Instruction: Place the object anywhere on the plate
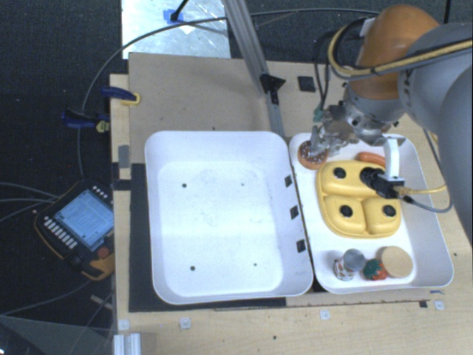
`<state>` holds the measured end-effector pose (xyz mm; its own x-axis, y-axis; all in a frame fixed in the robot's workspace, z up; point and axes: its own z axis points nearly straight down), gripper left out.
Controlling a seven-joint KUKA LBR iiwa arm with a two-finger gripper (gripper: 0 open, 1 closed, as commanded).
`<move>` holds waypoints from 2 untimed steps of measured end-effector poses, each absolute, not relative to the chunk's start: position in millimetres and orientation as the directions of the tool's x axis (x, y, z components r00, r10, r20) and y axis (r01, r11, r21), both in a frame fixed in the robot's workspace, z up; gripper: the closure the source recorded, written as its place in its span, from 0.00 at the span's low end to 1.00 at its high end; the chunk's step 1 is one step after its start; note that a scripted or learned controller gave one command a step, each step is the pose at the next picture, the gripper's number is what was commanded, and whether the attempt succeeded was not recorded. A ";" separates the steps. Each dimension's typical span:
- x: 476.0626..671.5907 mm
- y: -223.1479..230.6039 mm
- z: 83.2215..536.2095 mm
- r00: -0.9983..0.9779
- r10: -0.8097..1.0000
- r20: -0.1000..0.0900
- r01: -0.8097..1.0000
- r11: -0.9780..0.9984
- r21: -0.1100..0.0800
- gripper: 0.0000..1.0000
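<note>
Nearest the camera, along the right bin's [443, 272] front edge, sat 3 small items in a row: a grey-and-silver piece [347, 263], a red-and-green toy [375, 270] that looked like a strawberry, and a tan round disc [397, 261]. The grey piece was too small to identify. Behind them lay 1 yellow plate [360, 198] w/ 3 compartments, each showing 1 dark dot; a black part of the arm's tooling, w/ a white bracket and a yellow cable, covered part of its right side. 1 orange sausage-like item [369, 157] lay just beyond the plate, partly hidden by the wrist.

The left bin [222, 213] was white, w/ 4 small dark dots on its floor. Left of the bench, on the dark floor, lay 1 teach pendant [77, 224], screen lit blue; its text was too small to read. No labels were readable anywhere.

Farther back, the gripper [319, 148] hung over the right bin's rear-left corner, right on top of 1 brown round object [308, 154], which sat in the bin just off the plate's rear-left corner, not on it. Whether the jaws were spread or closed couldn't be told; the fingertips blurred into the object. 1 blue clamp [83, 118] w/ yellow tips was at the bench's far-left edge. The arm was cut off at the right.
</note>
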<state>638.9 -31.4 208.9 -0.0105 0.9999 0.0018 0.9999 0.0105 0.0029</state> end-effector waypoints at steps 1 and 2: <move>644.7 23.2 224.9 -0.011 1.000 0.003 1.000 0.011 0.004 1.00; 655.3 71.9 232.4 -0.010 1.000 0.003 1.000 0.010 0.004 1.00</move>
<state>655.3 71.9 232.4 -0.0104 0.9999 0.0028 0.9999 0.0104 0.0039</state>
